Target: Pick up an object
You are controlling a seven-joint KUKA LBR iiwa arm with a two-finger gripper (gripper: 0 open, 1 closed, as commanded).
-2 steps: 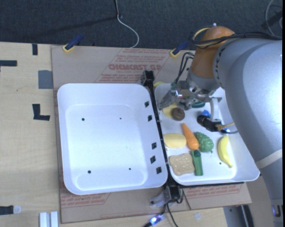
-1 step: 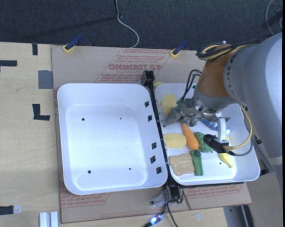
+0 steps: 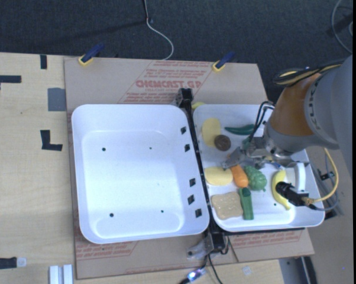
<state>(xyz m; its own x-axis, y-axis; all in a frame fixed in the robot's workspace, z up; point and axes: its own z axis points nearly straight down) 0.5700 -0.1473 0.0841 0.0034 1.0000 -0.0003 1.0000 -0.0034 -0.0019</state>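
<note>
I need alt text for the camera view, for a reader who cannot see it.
A grey arm reaches from the right over the right bin, which holds toy food: carrot, bread, banana. The left bin lies beside it.

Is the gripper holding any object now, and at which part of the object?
It cannot be told: the gripper is low among the toy foods in the right bin, its tips too small to see.

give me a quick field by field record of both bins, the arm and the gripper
left bin: white, bare floor showing
right bin: white, holds toy food
items: yellow piece, brown disc, green pepper, yellow lump, orange carrot, green broccoli, bread slice, green stick, banana
arm: reaches in from the right, over the right bin
gripper: low among the items, fingers unclear
</note>
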